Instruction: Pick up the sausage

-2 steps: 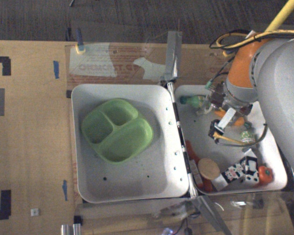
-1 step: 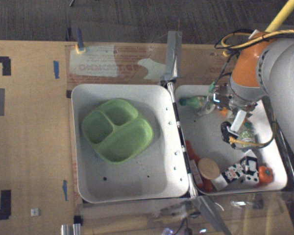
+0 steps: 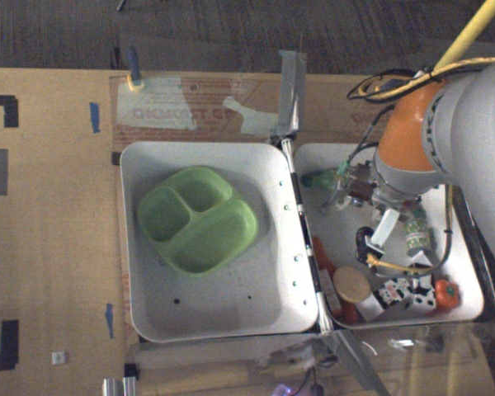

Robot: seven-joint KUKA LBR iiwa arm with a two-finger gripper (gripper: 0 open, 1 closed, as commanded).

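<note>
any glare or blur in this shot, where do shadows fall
Camera view: glare washes out the taped plastic sheet above the left bin; the green plate looks sharp, casting a soft shadow along its lower edge; small items in the right bin blur together.

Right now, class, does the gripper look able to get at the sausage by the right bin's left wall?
Probably yes: the sausage lies uncovered, though tight against the wall, beside a tan cylinder.

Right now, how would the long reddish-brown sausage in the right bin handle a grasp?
Long and rounded, the reddish-brown sausage may roll if nudged. It lies along the white bin's left wall, so a grasp likely has little room there.
</note>
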